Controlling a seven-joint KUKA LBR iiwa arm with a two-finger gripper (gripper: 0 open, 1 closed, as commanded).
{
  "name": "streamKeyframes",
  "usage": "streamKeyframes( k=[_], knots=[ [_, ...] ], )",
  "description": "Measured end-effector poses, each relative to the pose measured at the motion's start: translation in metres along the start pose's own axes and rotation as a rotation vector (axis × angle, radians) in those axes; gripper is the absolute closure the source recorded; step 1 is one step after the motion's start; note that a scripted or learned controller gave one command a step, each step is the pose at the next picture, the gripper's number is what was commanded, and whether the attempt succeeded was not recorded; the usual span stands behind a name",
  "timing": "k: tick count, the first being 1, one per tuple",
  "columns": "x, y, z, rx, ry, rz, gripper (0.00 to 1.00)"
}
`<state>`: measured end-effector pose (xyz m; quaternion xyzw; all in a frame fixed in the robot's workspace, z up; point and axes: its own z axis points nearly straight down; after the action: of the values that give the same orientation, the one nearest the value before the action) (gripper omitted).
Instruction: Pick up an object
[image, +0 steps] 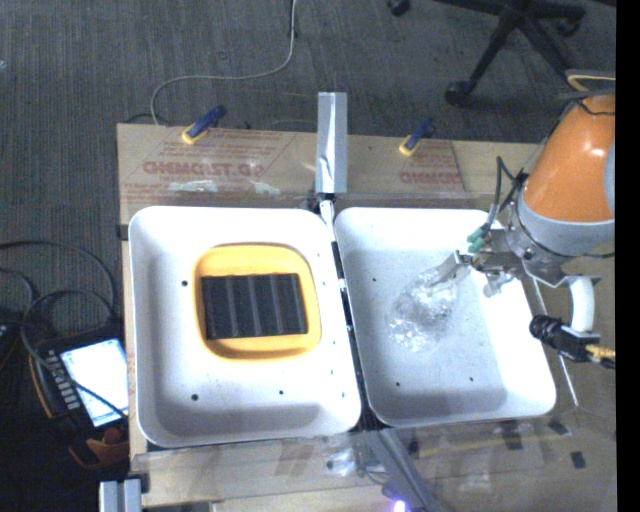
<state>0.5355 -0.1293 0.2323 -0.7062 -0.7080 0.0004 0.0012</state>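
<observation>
While the camera looks down at a slant on a cardboard-covered bench (230, 170), two shallow white bins sit side by side in the middle of the picture, their inner edges touching. The left bin (160, 380) holds a yellow tray (258, 343) with a dark, ribbed rectangular insert (254, 305); it lies flat near the bin's centre, slightly toward the far side. The right bin (470, 390) holds a crumpled piece of clear plastic wrap (422, 308), which lies on the bin floor a little right of centre and stretches up toward the bin's right rim.

The robot arm (570, 175) enters from the right, its orange band large in the upper right corner and its grey wrist below it. The gripper (478, 262) hangs over the right rim of the right bin, at the upper end of the plastic wrap. The gripper is small and partly blurred against the shiny plastic, so I cannot tell how it is set or whether it has hold of the wrap.

A metal post (331, 140) stands at the far edge between the two bins. Two blue and yellow clamps (202, 124) (416, 136) grip the far edge of the cardboard. On the dark floor to the left lie a small lit screen (95, 378) and loose cables (60, 300).
</observation>
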Motion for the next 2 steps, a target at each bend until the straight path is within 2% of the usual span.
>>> streamKeyframes(
  k=[1, 2],
  knots=[
    [-0.068, 0.000, -0.031, -0.003, -0.004, -0.249, 0.00],
    [-0.059, 0.037, 0.137, -0.006, -0.002, -0.356, 0.00]
  ],
)
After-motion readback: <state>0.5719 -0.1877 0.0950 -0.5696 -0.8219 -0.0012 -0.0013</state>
